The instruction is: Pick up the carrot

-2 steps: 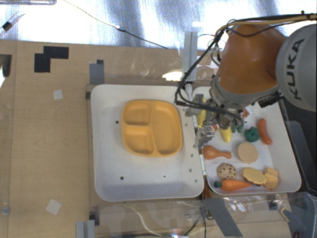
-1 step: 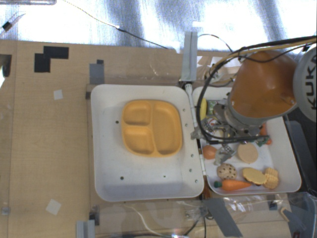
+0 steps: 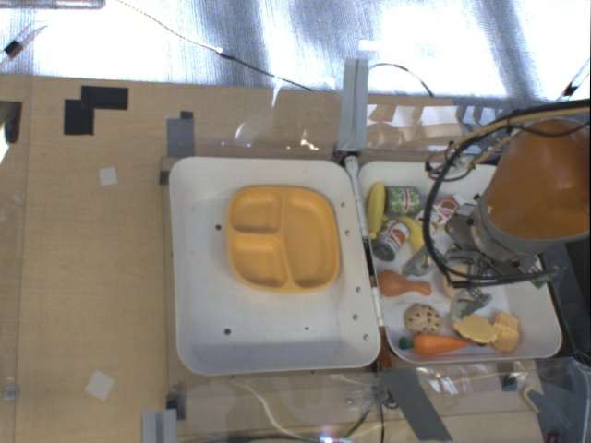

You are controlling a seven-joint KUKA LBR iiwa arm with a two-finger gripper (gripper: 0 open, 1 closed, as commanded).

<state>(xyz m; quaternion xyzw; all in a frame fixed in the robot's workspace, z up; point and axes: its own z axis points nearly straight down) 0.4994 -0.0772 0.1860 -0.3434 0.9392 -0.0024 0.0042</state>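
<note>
The carrot (image 3: 440, 344) is orange with a pointed tip to the right. It lies flat near the front edge of the right bin (image 3: 552, 340). The arm's orange band (image 3: 540, 187) reaches in over the right bin's right side. Below it, my gripper (image 3: 469, 300) hangs low in the bin, a short way behind and to the right of the carrot. It is not touching the carrot. The wrist's bulk and cables hide part of the gripper.
Around the carrot lie a speckled cookie (image 3: 421, 318), a drumstick (image 3: 404, 284) and yellow crackers (image 3: 491, 330). Farther back are a banana (image 3: 376, 209), a green can (image 3: 403, 199) and a red-and-white can (image 3: 392, 240). The left bin (image 3: 199, 340) holds a yellow divided plate (image 3: 282, 238).
</note>
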